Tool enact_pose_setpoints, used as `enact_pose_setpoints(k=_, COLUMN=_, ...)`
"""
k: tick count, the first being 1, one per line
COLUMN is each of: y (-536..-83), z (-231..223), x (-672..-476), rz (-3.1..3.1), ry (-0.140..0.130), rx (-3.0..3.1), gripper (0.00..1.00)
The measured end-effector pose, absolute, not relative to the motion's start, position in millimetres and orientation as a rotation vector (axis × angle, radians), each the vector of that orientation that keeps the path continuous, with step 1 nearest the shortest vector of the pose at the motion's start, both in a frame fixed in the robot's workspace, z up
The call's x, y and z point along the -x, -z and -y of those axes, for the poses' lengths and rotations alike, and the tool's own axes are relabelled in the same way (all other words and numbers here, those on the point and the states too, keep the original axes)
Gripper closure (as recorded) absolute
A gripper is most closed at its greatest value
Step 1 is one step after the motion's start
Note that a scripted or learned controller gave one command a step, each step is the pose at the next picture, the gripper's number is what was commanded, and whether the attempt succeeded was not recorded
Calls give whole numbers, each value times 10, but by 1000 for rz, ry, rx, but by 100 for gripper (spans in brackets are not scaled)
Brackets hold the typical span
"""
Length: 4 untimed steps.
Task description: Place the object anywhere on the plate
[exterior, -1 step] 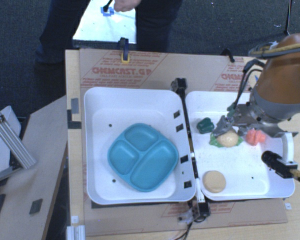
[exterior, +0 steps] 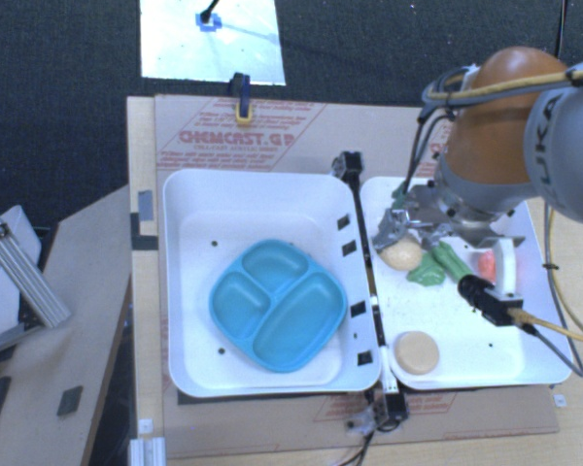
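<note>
In the right bin (exterior: 525,357), the hand (exterior: 396,229) low over a pale rounded object (exterior: 401,254) — finger state cannot be told, green item (exterior: 435,267) just beside, blue divided plate (exterior: 277,304) in the left bin (exterior: 189,260).

My wrist shell (exterior: 500,115) is glossy orange plastic above smooth grey casing, and my gripper (exterior: 400,229) shows bare, dull metal parts. The two bins look like smooth white plastic with a soft sheen; the left bin (exterior: 189,202) holds a blue plate (exterior: 277,304) of smooth, semi-glossy plastic. In the right bin (exterior: 466,362), the pale round piece (exterior: 417,352) at six o'clock looks matt, the green piece (exterior: 435,268) at the centre looks smooth and plasticky. Under the bins lies matt brown cardboard (exterior: 243,136) printed in red. At twelve o'clock a shiny metallic sheet (exterior: 180,27) lies on dark, rough carpet-like cloth (exterior: 49,76).
</note>
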State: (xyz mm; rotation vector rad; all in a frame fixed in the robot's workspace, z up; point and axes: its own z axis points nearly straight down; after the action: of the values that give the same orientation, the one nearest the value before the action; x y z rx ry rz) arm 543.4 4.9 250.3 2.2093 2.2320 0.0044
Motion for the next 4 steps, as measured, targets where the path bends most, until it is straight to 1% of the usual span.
enact_pose_setpoints(k=1, y=-2392, z=-601, x=-5484, rz=-2232, ry=-3, rx=-2211, gripper=100)
enact_pose_setpoints(k=2, y=-2331, z=-1061, x=-5789, rz=-2231, ry=-5, rx=-2210, gripper=100)
enact_pose_setpoints(k=3, y=-2154, z=-1153, x=-5805, rz=-2228, ry=1, rx=-2216, gripper=100)
enact_pose_setpoints(k=4, y=-2140, z=-1176, x=-5747, rz=-2228, ry=1, rx=-2215, gripper=100)
